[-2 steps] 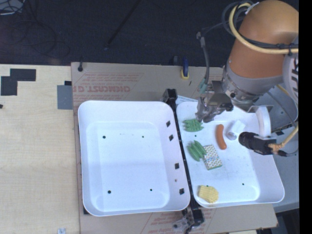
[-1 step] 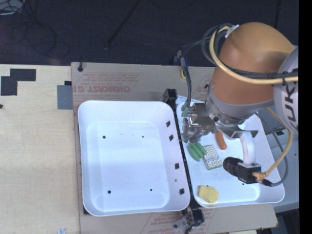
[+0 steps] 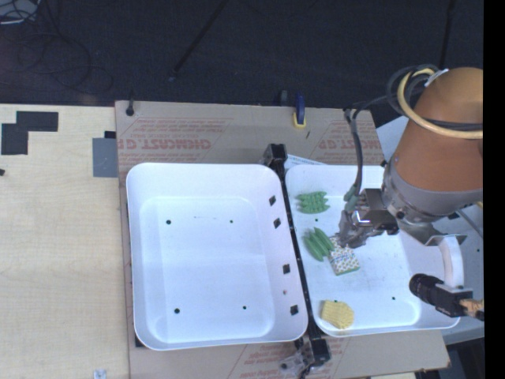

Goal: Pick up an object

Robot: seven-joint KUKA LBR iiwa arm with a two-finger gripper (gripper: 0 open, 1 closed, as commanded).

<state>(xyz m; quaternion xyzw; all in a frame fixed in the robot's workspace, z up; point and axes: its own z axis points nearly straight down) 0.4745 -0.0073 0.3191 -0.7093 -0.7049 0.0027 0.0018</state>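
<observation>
Right of centre in the frame, the gripper point(image 3: 353, 239) hangs low in the right bin point(image 3: 394, 310), seemingly aimed at the speckled block point(image 3: 344, 260) beside a green pea pod point(image 3: 318, 243); its grip state cannot be told.

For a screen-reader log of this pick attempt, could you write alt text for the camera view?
The gripper of a grey and orange arm hangs low in the right white bin, just above a small speckled block and beside a green pea pod. Another green pod lies farther back, a yellow piece sits near the front rim, and the left white bin adjoins.
</observation>
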